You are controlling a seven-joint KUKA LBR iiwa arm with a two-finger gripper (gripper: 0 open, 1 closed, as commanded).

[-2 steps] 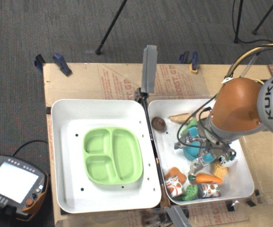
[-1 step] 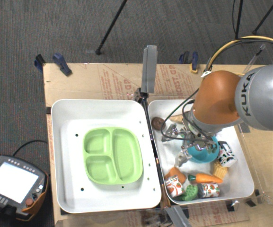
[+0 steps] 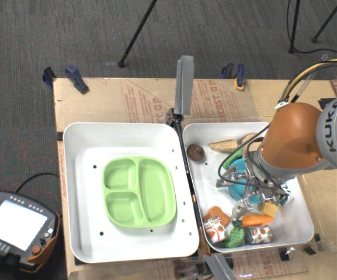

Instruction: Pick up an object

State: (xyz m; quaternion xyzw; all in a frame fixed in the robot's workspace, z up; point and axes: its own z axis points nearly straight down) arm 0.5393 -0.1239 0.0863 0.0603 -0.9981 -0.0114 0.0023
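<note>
Gripper (image 3: 251,198) hangs low in the right bin (image 3: 299,229), fingers hidden among metal linkage and cables; can't tell if they're spread, closed or gripping anything. Just at its 5 o'clock lies an orange carrot-like toy (image 3: 253,220), w/ a yellow ridged piece (image 3: 267,207) close at 3 o'clock. A teal bowl-shaped item (image 3: 237,178) sits under the wrist at approx. 11 o'clock. Further out, along the bin's 6 o'clock wall: small can w/ red-white label (image 3: 215,231), green leafy toy (image 3: 236,237), second can (image 3: 258,234); an orange lump (image 3: 216,214) above the first can. Toward 11 o'clock, a brown round object (image 3: 195,152) and a pale tan long piece (image 3: 225,146). The orange band (image 3: 294,139) covers the bin's 2 o'clock corner. Left bin (image 3: 77,156), at 9 o'clock, holds a green divided plate (image 3: 139,191).
</note>
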